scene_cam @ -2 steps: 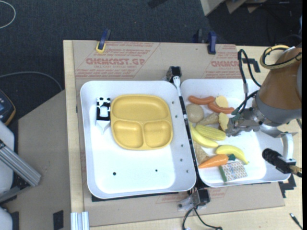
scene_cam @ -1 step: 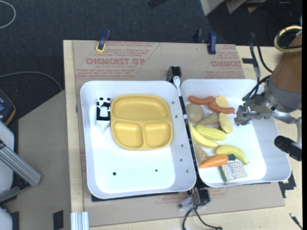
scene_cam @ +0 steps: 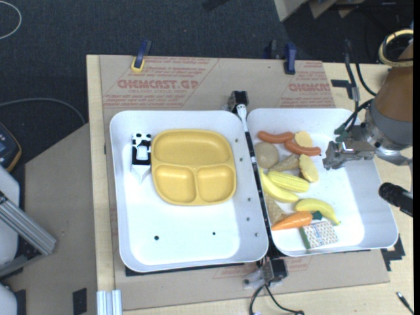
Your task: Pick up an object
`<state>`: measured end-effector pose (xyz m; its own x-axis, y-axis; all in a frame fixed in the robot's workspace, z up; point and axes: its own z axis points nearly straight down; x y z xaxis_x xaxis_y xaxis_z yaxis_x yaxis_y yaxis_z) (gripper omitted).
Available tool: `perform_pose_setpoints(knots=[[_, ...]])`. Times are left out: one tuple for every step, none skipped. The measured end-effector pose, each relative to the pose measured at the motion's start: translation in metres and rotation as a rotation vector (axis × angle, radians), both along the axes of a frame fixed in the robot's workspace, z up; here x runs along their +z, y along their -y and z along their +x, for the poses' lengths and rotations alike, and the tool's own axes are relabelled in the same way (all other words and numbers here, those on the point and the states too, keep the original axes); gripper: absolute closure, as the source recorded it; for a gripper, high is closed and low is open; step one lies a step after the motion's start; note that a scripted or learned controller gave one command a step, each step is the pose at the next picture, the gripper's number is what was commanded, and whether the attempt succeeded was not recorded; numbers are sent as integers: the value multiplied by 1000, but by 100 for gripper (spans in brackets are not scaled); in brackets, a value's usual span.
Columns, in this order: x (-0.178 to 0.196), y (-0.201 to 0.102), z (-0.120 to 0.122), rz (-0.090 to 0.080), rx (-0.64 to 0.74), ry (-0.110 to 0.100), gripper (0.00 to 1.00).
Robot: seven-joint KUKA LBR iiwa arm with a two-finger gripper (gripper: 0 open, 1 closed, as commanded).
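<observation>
Sausages and the other toy food lie heaped in the right bin, all to the left of your claw in the camera view, with the nearest sausage end just beside it. You cannot tell from this angle whether the claw is apart or together, and nothing is visibly held in it. Below and left of the claw sit two bananas, a carrot and a small printed packet. The pieces touch and overlap, so I judge that a descent here could wedge two items together or push one aside. Smooth, round food may slip out as you lift. Far left of the claw, a yellow divided plate rests in the left bin.
</observation>
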<state>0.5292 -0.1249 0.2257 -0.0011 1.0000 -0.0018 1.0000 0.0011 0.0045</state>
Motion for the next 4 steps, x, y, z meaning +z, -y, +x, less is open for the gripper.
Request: perform_pose_setpoints(knots=[[2, -55, -27, 5, 3, -8, 100], [5, -98, -39, 4, 3, -8, 100], [1, -120, -58, 4, 1, -9, 100], [8, -126, -54, 2, 0, -3, 100]])
